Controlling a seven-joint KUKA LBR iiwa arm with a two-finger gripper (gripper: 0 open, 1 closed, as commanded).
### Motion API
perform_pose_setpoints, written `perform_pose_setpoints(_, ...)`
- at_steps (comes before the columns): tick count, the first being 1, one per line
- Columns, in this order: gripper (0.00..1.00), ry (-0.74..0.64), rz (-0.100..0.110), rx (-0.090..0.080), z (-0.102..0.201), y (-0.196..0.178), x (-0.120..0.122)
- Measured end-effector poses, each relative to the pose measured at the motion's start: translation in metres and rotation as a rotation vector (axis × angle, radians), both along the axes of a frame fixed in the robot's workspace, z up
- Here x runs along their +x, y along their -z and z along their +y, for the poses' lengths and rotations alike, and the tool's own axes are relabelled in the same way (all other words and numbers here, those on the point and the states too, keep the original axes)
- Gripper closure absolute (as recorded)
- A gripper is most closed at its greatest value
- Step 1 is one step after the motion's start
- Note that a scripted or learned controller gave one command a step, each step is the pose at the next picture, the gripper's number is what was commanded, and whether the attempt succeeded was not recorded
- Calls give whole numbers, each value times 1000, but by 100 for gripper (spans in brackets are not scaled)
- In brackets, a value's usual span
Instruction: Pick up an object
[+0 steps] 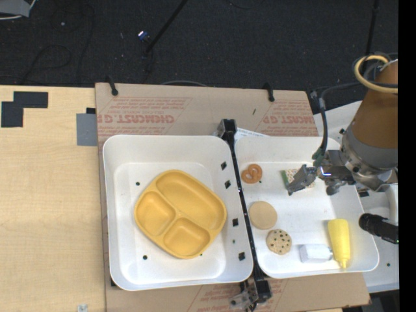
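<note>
The right bin [296, 145] holds several small things. A brown pretzel-like ring [251, 173] lies at its left, with a flat tan disc [262, 214] and a speckled cookie [279, 242] below it. A yellow bottle [338, 241] lies near the front right, beside a small white block [316, 253]. My gripper [313, 179] hangs low over the middle of this bin, right next to a small green-and-white item [289, 175]. I see nothing held in it.
The left bin [123, 155] holds a yellow divided plate [180, 212]. A black divider [237, 200] runs between the two bins. The arm's grey and orange body [377, 122] stands over the right bin's right edge.
</note>
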State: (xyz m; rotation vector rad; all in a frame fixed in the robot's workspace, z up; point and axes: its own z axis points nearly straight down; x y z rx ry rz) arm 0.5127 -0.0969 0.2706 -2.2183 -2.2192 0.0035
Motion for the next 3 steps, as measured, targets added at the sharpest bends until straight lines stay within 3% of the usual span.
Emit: perform_pose_setpoints(3,0,2,5,1,-3,157,3)
